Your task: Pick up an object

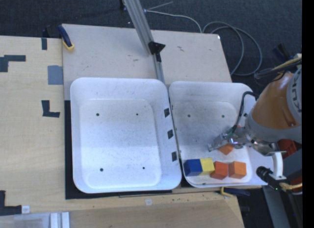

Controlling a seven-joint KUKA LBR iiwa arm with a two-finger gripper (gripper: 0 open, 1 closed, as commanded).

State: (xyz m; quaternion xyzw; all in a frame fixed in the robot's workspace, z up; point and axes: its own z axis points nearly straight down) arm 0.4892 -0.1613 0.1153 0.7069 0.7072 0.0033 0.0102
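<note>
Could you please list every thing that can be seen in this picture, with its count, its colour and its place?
bins: 2, white, side by side on the bench; left bin, right bin
blue block: 1, blue, near front wall of right bin
yellow block: 1, yellow, right beside the blue one
red-orange block: 1, red-orange, next in the same row
orange block: 1, orange, right end of the row
small orange block: 1, orange, behind the row, at the gripper tips
metal rail: 1, grey, slanting behind the bins
cables: a few, pale, on dark floor behind the bench
arm: 1, grey and orange, from the right
gripper: 1, metallic, over right bin
</note>
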